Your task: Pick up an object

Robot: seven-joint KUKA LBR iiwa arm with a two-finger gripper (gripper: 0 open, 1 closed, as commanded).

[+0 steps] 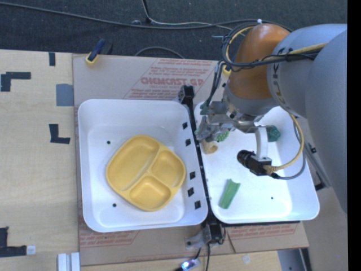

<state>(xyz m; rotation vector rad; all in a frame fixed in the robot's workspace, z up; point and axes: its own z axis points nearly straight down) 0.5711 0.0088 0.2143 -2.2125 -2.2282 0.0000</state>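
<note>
So the gripper sits low at the right bin's far-left corner, over a small tan thing (grip state, can't tell). Green block lies nearer.

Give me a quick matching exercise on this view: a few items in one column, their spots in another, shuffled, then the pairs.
Items:
1. yellow divided plate
2. green block
3. gripper
4. teal object

Places:
A. right bin, near its front
B. over the right bin's left edge
C. left bin
D. right bin, far side, beside the arm

Pairs: 1-C, 2-A, 3-B, 4-D
</note>
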